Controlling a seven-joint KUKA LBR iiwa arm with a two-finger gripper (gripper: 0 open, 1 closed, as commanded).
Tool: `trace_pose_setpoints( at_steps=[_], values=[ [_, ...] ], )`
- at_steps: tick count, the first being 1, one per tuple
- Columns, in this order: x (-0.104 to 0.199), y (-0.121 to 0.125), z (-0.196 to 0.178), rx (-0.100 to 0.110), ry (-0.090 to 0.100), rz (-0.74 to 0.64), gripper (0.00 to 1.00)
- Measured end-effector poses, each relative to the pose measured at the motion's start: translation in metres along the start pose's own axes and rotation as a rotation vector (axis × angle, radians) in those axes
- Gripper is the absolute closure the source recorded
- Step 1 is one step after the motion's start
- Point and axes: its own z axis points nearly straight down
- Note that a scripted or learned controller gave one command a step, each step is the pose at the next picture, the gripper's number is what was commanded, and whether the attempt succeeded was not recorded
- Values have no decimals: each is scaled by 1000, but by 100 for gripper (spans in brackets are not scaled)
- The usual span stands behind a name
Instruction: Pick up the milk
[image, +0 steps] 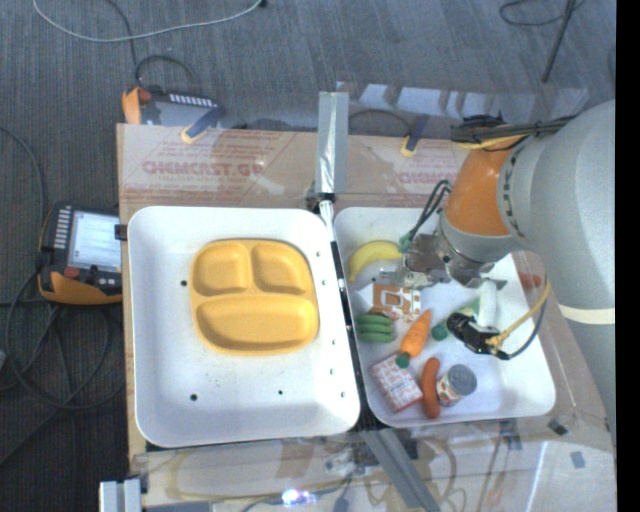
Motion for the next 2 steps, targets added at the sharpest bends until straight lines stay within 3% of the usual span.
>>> trace_pose_setpoints(
  at_steps=[1, 2],
  values=[
    [0, 0, 0, 0, 0, 0, 0],
    [4, -9, 5, -8, 0, 6, 0]
  ],
)
